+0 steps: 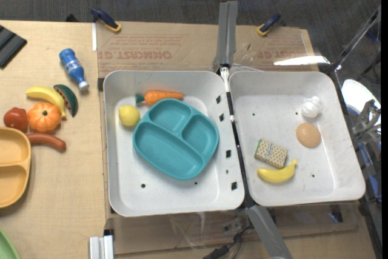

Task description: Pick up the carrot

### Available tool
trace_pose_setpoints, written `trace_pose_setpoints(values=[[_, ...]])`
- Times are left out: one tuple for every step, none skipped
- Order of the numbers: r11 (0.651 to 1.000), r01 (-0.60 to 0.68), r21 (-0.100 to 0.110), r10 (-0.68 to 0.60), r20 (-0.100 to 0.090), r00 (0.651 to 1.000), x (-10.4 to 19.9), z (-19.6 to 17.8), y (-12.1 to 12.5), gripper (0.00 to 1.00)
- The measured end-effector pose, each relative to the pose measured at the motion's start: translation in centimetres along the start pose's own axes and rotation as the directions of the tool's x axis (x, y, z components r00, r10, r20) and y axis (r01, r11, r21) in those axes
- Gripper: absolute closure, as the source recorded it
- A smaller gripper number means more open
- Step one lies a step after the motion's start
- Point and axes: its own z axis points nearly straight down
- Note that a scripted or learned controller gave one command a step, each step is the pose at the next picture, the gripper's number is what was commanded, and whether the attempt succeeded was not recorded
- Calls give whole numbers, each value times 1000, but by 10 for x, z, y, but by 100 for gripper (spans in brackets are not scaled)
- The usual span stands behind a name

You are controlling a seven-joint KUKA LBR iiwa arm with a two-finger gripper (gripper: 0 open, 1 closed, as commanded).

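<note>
Orange carrot (160, 96) lies crosswise in the left bin (115, 148), tip pointing right; gripper state cannot be told.

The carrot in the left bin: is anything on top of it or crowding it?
Nothing covers the carrot. It lies by the bin's far wall, the teal plate close against its near side and the lemon nearby.

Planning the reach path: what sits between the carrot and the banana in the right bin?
In the camera view, the teal plate and the bins' dividing walls lie between the carrot and the banana; the cracker sits just beside the banana.
</note>
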Motion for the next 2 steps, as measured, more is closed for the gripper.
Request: trace_pose_setpoints(values=[[1000, 13, 2, -13, 1, 1000, -10, -19, 7, 100], [917, 399, -1, -399, 0, 917, -14, 12, 21, 100]])
